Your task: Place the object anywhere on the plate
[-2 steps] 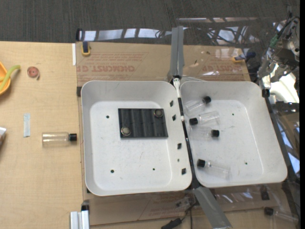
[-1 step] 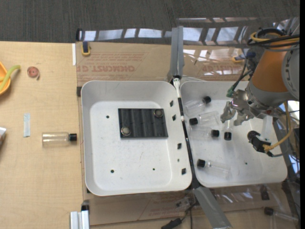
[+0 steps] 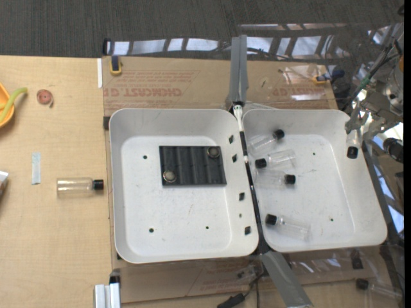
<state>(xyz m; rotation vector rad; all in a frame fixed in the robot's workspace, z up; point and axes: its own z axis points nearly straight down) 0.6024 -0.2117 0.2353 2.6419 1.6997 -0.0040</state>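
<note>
A dark ribbed plate (image 3: 192, 165) lies flat in the left bin (image 3: 128, 236). Two small vials stand upright on it, one at its upper right corner (image 3: 214, 152) and one at its lower left (image 3: 169, 176). Several clear vials with black caps lie in the right bin (image 3: 359, 230), among them one near the top (image 3: 266, 142), one in the middle (image 3: 276, 159) and one at the front (image 3: 289, 226). My gripper (image 3: 355, 126) hangs over the right bin's right rim, far from the plate. A black cap (image 3: 352, 151) sits just below it.
On the wooden bench left of the bins lie another capped vial (image 3: 77, 185), a small strip (image 3: 36, 169), a red disc (image 3: 43, 96) and a yellow object (image 3: 6, 104). A metal rail (image 3: 239, 69) runs between the bins at the back.
</note>
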